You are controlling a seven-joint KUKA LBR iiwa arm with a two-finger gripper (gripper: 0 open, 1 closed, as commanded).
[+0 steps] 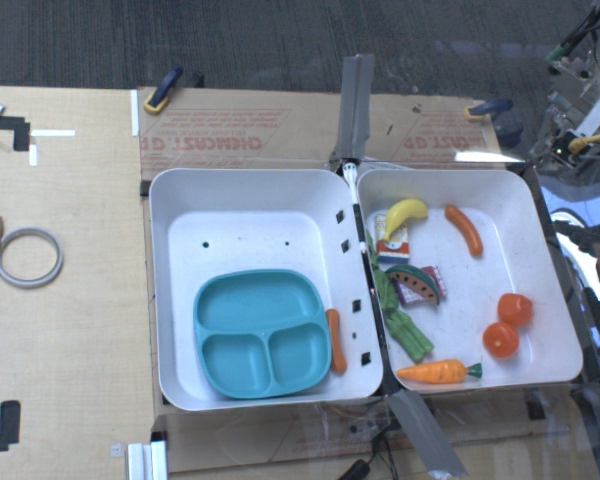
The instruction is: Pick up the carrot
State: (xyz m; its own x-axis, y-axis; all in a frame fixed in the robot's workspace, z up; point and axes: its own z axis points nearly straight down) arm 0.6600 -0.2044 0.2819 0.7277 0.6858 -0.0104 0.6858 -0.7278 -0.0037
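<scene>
Carrot [438, 372]: orange with a green top, lying flat along the near edge of the right bin [540, 218], close to that bin's near left corner, green end pointing right. Orange stick-shaped piece [334, 340]: in the left bin [165, 268], just beside the right rim of the plate, near the bin's right wall. Teal divided plate [263, 333]: three compartments, occupying the near half of the left bin. Two red-orange tomatoes [506, 325]: touching or nearly so, towards the right bin's near right corner, apart from the carrot. Green pod [400, 318]: stretched along the right bin's left wall, its near end just above the carrot. Watermelon slice [420, 283]: beside the pod, mid-bin. Roll of tape [27, 257]: flat on the surface [70, 368], well to the left of both bins. Red sausage [463, 230]: tilted, in the far half of the right bin. Yellow banana [404, 213]: near the right bin's far left corner, over a small packet [392, 245]. Claw [580, 118]: among cables beyond the right bin's far right corner, well apart from the carrot; whether released or clenched cannot be told. Two blue clamps [163, 88]: on the cardboard sheet [230, 128] at the far edge.
</scene>
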